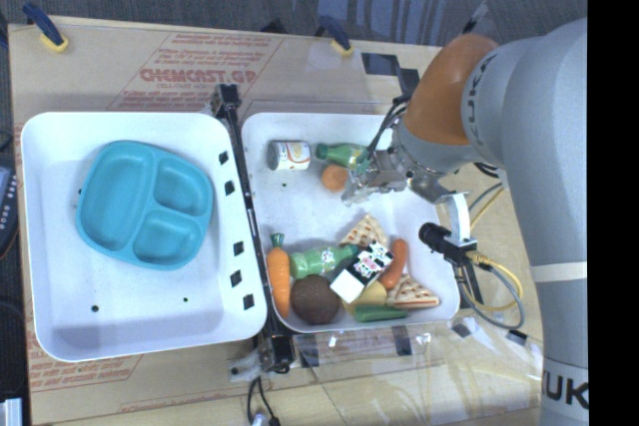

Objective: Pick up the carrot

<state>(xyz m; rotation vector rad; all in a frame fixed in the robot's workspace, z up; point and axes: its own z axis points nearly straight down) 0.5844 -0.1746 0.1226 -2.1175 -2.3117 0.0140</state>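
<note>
The carrot (280, 280) lies lengthwise against the left wall of the right bin (300, 129), green top toward the far end, tip toward the near corner. It touches a brown ball (316, 300) and sits just beside a green bottle (324, 260).

Handling: it is probably a toy, rigid, light and smooth, so it may slip or roll under pinch. The best hold is across the thick middle; the wall on one side and the ball on the other leave little finger room.

The gripper (364, 183) hangs over the bin's far half, near a small orange item (334, 178), well apart from the carrot. Its jaw state cannot be told; the wrist covers it.
</note>
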